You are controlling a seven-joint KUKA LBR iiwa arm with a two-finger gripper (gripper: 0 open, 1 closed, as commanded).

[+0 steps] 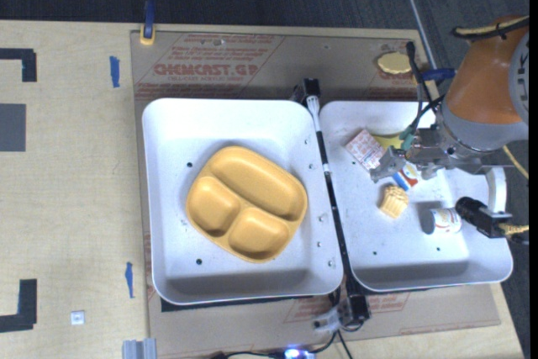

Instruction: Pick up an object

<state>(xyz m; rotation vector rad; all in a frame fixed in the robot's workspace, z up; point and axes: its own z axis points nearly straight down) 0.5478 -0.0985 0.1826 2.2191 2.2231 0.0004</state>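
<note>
Yellow divided tray fills left bin; end effector over right bin.

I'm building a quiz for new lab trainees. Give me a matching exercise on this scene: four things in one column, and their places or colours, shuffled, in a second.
Things:
1. yellow sectioned tray
2. corn cob piece
3. patterned packet
4. blue clip

Places or colours:
A. top edge of the cardboard sheet, above the left bin
B. right bin, near its middle
C. left bin
D. right bin, upper left part

Pairs: 1-C, 2-B, 3-D, 4-A
</note>
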